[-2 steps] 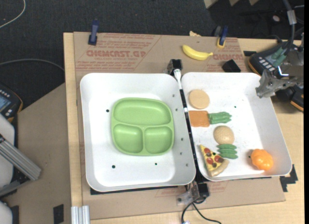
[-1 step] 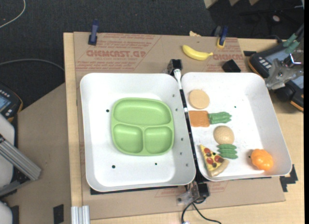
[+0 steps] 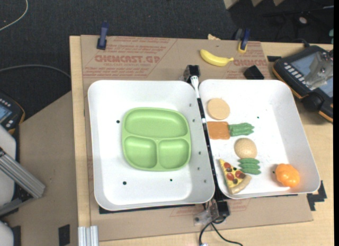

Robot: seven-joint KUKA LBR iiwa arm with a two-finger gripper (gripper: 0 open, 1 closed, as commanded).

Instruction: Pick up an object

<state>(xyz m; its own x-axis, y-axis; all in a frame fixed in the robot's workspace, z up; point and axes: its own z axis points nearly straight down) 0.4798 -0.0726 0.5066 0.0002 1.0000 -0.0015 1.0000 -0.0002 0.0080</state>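
Glossy white plastic bins [image 3: 106,133], matt green plastic tray [image 3: 156,138], brown cardboard [image 3: 159,59].

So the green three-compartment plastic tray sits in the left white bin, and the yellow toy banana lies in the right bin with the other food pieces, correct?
Not quite. The green three-compartment plastic tray is in the left white bin, but the yellow toy banana lies outside both bins, on the brown cardboard sheet beyond the right white bin. The camera view shows this.

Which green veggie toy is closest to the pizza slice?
The lower green bean pod bundle, touching the pizza slice. The other green bundle sits higher, beside the orange square.
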